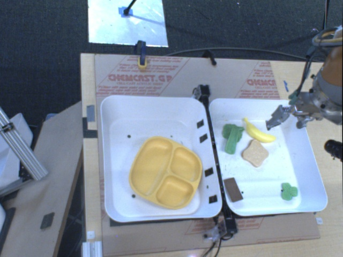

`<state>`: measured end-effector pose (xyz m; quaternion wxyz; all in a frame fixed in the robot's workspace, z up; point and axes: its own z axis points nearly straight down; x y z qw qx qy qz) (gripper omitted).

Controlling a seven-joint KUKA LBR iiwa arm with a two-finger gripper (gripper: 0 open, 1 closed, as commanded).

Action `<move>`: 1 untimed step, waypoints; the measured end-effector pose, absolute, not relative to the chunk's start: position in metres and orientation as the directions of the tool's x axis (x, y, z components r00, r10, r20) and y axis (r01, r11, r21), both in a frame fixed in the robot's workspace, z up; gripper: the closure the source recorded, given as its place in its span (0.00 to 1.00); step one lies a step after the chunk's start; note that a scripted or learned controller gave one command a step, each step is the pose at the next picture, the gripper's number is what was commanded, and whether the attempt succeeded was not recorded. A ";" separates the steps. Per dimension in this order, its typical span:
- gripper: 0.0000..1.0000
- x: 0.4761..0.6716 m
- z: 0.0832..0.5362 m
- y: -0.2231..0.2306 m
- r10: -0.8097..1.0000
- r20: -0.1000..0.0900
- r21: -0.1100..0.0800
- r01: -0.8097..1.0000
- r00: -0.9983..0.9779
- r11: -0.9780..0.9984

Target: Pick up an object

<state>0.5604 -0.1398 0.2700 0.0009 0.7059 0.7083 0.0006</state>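
Note:
The right bin [300, 159] holds a yellow banana [258, 131], a larger green toy [232, 137], a tan slice of bread [255, 153], a brown block [232, 189] near the front left corner and a small green piece [289, 191] at the front right. My gripper [288, 116] hangs over the bin's back right part, just right of the banana and above it. Its two fingers stand apart with nothing between them.
The left bin [123, 122] carries a yellow divided plate [166, 171]. A black divider with clips [210, 154] runs between the two bins. The arm [328, 84] comes in from the right edge, with cables above it.

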 end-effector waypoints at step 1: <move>0.00 0.557 0.209 -0.139 1.000 0.001 -0.002 1.000 -0.001 0.001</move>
